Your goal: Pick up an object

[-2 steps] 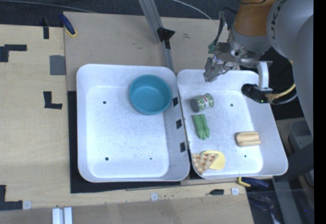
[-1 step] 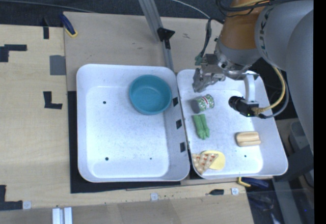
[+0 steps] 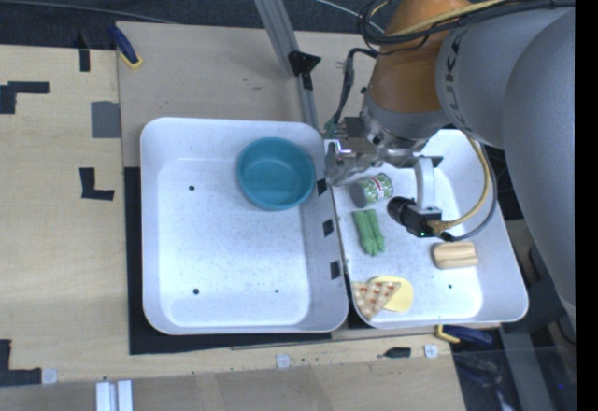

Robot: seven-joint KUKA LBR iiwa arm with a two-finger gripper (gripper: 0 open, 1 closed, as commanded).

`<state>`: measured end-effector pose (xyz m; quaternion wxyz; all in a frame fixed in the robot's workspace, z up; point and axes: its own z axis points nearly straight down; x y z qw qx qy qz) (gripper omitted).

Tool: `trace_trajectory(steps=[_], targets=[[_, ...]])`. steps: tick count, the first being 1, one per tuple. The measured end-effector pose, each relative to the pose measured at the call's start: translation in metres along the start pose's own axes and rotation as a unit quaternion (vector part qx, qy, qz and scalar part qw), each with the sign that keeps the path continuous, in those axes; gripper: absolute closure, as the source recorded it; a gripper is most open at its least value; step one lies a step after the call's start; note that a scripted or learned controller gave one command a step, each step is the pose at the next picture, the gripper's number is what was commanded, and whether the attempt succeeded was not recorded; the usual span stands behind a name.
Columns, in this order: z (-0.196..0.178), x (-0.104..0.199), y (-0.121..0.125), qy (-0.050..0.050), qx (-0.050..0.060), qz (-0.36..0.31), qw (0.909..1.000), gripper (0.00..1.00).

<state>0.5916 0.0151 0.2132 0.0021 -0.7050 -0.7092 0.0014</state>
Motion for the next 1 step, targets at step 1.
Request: trace_trajectory(steps=[1], targets=[[-0.0124,0.0486,-0.0371,0.0,0.0,0.0,1.0,1.0]])
